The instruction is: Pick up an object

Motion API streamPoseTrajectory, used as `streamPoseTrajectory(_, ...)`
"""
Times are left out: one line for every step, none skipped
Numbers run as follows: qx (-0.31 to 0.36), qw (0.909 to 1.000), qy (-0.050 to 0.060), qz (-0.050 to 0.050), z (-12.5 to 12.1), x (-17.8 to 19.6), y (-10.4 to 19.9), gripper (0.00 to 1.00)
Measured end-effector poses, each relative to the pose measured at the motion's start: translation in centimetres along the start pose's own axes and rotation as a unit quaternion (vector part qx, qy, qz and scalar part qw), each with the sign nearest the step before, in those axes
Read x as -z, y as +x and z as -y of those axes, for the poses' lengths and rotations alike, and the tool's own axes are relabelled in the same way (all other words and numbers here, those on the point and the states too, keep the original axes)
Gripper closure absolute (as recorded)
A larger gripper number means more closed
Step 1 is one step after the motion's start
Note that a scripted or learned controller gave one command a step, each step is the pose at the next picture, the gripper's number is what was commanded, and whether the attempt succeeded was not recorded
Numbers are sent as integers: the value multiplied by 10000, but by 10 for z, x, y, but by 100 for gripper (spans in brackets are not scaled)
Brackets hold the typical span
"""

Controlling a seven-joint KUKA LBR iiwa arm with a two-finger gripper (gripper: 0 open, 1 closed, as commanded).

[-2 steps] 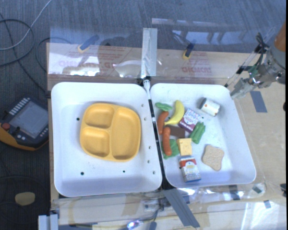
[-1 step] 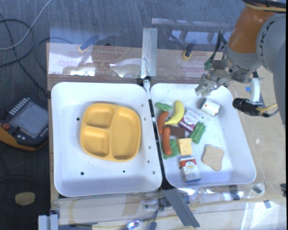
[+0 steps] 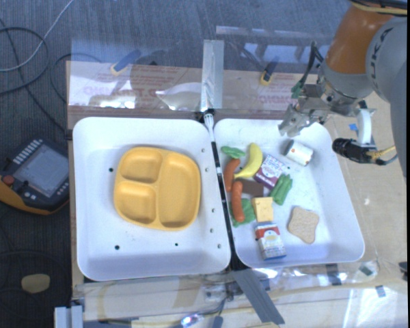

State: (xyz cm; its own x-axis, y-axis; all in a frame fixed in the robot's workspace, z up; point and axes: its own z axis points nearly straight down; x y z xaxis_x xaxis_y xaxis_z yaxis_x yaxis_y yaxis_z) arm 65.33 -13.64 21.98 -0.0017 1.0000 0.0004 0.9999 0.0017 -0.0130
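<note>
Gripper [image 3: 295,124]: over the right bin's [image 3: 342,183] far corner; I cannot tell its state.
White can [image 3: 299,152]: lying just below the gripper.

arm [image 3: 369,39]: cut off top right | small carton [image 3: 271,242]: label unreadable

Glossy yellow plastic tray [image 3: 157,186]; smooth white plastic bins [image 3: 96,251]; dark carpeted floor [image 3: 27,39].
</note>
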Motion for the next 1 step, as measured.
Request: streamPoseTrajectory(-1, 10000, 0, 4, 0, 0, 0, 0)
